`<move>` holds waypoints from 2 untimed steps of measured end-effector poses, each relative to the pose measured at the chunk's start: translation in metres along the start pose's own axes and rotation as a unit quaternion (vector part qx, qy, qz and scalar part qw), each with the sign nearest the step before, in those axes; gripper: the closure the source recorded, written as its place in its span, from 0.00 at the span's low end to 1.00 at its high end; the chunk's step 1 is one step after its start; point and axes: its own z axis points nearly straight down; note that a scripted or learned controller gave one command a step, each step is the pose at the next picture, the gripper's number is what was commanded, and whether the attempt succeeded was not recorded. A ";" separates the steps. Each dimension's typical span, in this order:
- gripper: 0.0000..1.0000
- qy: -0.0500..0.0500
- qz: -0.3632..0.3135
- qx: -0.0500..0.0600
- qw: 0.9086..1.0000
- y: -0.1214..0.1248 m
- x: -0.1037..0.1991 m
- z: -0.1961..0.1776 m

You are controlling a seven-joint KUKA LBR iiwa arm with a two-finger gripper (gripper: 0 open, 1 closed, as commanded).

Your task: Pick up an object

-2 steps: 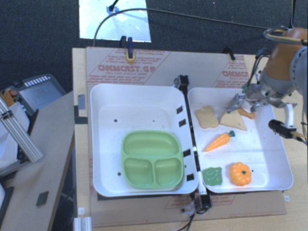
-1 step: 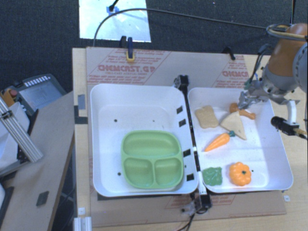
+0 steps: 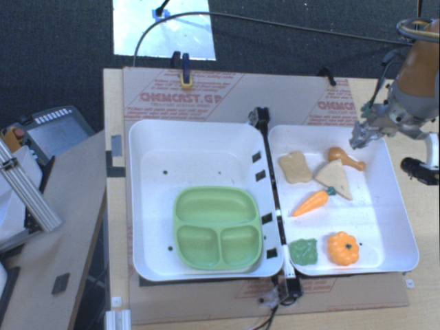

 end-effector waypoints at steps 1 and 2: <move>1.00 -0.001 -0.002 -0.001 1.000 0.006 -0.004 -0.064; 1.00 0.000 -0.002 0.001 1.000 0.007 -0.004 -0.075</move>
